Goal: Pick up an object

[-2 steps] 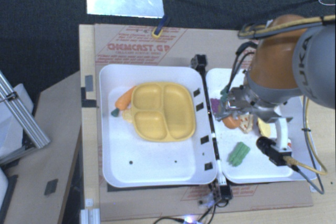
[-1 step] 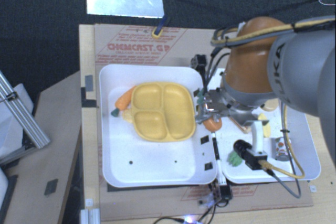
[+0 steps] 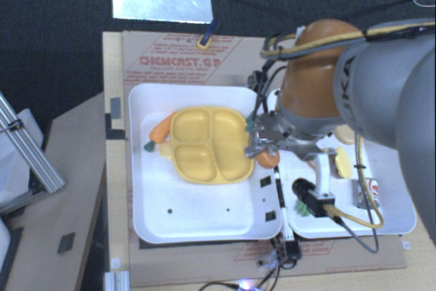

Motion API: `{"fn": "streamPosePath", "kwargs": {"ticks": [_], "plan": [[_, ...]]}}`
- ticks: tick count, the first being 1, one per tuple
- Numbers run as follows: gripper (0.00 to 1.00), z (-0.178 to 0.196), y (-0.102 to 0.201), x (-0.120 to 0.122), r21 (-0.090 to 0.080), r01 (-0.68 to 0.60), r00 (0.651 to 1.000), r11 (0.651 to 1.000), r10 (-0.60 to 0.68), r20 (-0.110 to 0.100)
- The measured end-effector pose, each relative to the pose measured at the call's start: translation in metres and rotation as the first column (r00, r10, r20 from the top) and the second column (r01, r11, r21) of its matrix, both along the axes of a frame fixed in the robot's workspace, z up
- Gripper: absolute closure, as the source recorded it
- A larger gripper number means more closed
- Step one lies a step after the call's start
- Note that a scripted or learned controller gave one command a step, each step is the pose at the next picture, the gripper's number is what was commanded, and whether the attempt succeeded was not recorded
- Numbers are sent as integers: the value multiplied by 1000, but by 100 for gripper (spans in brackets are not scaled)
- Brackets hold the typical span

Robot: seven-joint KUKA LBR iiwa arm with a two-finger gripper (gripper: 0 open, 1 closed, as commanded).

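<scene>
Left bin (image 3: 146,215): yellow divided plate (image 3: 206,144) lies flat in the far half, reaching toward the bin's right wall. A toy carrot (image 3: 161,128) pokes out from under the plate's left edge, green leaf end (image 3: 149,145) toward the bin's left wall. A small pale yellow piece (image 3: 165,151) shows just beside the plate's left rim, near the leaf end.

The arm (image 3: 381,78) comes in from the right, orange band (image 3: 317,71) over the divider between the bins. The end effector (image 3: 257,146) sits low at the plate's right rim, by the left bin's right wall. Finger state: cannot tell, the wrist hardware blocks it. An orange rounded object (image 3: 268,159) lies right at the end effector, touching or just under it; can't tell whether it is gripped.

Right bin (image 3: 398,218): a yellow item (image 3: 343,163) near the middle, a green piece (image 3: 302,208) at the near left, a small can-like item (image 3: 368,191) toward the right, partly hidden by cables.

Cardboard sheet (image 3: 180,59) lies under both bins on the tabletop (image 3: 68,146).
</scene>
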State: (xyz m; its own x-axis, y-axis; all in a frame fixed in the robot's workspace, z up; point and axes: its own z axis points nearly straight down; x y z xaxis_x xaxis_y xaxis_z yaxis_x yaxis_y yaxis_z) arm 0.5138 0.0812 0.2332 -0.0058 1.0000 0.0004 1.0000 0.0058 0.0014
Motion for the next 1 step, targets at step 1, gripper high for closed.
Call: {"fn": "streamPosePath", "kwargs": {"ticks": [1], "plan": [[100, -20, -5, -4, 0, 5, 1000, 1000, -5, -2]]}}
